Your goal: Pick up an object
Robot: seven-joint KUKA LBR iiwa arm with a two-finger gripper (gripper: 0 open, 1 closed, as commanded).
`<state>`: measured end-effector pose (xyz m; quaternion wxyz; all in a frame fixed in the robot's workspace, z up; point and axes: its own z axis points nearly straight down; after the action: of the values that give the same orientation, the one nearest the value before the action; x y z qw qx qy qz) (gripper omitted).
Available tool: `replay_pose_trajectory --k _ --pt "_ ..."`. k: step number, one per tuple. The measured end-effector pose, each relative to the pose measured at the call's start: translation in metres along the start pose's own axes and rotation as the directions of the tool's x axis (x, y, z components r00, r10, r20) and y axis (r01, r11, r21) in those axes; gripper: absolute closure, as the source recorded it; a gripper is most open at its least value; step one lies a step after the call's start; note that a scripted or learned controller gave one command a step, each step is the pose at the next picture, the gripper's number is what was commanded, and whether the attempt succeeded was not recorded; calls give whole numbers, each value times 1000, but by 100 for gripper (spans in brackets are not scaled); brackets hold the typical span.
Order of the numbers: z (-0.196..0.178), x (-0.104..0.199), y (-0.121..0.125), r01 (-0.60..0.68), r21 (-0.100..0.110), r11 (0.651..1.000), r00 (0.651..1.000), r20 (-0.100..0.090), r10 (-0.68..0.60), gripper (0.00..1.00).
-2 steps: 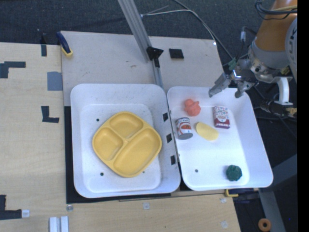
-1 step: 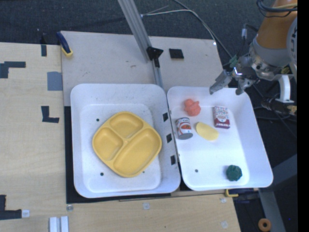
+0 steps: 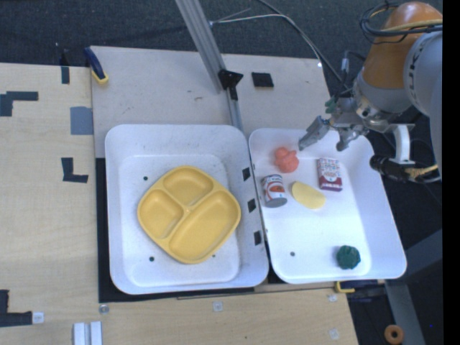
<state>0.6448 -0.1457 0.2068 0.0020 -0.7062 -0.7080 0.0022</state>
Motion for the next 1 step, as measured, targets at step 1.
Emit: replay_pose_trajectory --k 1 --pt "62 3 -8 -1 2 1000 1000 0 1 0"
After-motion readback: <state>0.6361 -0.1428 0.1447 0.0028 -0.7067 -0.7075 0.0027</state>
